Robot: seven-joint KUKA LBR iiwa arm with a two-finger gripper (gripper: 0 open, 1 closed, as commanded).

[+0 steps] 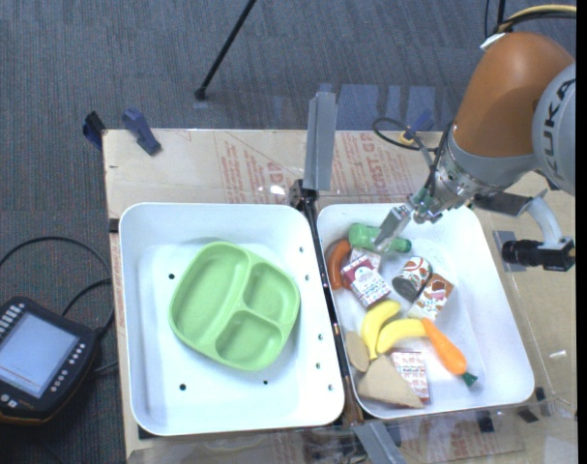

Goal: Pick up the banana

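The yellow banana [390, 328] lies in the right bin [496, 317], near its front middle, between a small carton and an orange carrot [446, 346]. My gripper [394, 223] hangs over the back left part of the same bin, above a green toy vegetable [370, 237]. It is well behind the banana and apart from it. Nothing of the banana is covered.
Around the banana sit small red-and-white cartons [366, 277], a reddish sausage [337, 256], a bread slice [385, 385] and a dark grey piece [407, 285]. The left bin [143, 259] holds a green divided plate [235, 304]. A tablet [27, 354] lies on the floor at left.
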